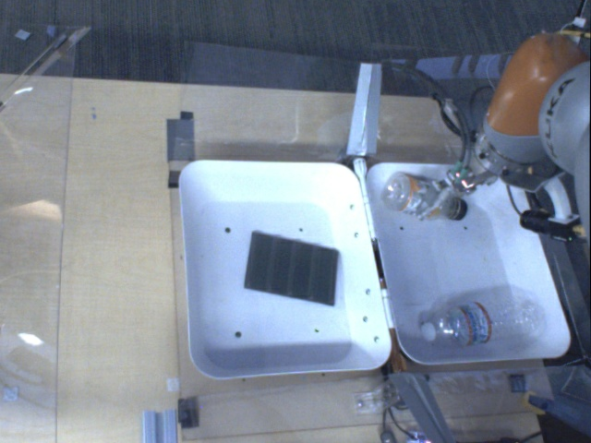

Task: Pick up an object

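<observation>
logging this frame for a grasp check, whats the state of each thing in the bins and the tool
dark ribbed pad: lying flat in the left bin, apart from its walls
water bottle: on its side in the right bin, near the front wall
small clear bottle: on its side, back of the right bin
tool: over the small clear bottle

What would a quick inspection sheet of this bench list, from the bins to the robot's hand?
Surface: pale wooden bench bearing a left bin and a right bin.
Job's things: dark ridged pad in the left bin; clear bottle lying in the right bin; small clear bottle at that bin's far end.
Clutter: nothing seen.
Hand: hand low beside the small clear bottle; grip unclear.
Cables: black cables behind the arm.
Surroundings: dark carpet.
</observation>
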{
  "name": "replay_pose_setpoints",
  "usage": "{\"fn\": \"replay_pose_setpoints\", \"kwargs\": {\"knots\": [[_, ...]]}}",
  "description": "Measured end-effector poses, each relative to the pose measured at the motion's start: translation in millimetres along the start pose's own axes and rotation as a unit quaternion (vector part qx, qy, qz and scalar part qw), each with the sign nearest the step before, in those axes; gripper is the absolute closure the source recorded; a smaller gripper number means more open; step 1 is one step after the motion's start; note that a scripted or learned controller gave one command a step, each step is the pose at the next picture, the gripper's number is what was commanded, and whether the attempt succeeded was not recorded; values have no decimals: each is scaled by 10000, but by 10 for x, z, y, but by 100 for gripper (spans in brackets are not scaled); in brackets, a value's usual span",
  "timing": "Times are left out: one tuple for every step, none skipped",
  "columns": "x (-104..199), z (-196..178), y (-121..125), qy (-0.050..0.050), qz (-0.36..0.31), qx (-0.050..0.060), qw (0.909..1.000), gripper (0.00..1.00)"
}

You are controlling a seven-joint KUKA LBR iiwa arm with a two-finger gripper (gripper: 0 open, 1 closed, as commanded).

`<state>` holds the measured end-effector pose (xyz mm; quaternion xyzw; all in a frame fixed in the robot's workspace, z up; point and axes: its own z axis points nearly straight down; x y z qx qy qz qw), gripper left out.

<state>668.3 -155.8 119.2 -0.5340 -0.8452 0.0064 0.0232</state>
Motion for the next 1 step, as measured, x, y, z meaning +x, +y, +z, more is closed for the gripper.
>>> {"fn": "replay_pose_setpoints", "kwargs": {"knots": [[734, -748, 206, -190, -277, -218, 9992, 100]]}}
